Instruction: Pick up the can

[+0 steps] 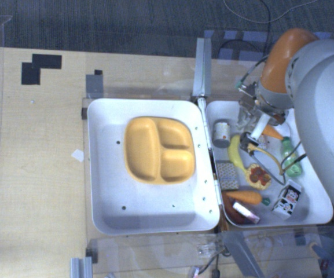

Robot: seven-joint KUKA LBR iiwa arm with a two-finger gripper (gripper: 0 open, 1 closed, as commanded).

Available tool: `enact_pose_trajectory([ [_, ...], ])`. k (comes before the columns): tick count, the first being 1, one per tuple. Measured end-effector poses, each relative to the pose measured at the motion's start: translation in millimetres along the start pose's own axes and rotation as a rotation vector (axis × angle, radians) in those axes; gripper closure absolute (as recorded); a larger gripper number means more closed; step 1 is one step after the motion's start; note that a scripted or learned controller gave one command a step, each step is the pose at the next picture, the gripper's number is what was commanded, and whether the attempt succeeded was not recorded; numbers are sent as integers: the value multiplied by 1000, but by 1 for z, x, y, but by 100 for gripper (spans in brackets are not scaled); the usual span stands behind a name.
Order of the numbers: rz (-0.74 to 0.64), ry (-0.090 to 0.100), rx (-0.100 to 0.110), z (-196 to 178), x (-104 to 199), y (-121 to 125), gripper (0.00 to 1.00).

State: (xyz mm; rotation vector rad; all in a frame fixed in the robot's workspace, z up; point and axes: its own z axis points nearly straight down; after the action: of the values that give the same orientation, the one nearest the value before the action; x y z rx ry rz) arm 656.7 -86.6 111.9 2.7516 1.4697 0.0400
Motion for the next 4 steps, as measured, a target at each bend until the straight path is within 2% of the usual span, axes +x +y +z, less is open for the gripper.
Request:
enact_pose_trajectory([
  [1, -141, 0, 16, 18, -18, -6, 100],
  [2, -152, -7, 26, -76, 12, -7, 100],
  [3, -337, -5, 26, -135, -47, 22, 100],
  [4, -682, -1, 28, -122, -83, 20, 100],
])
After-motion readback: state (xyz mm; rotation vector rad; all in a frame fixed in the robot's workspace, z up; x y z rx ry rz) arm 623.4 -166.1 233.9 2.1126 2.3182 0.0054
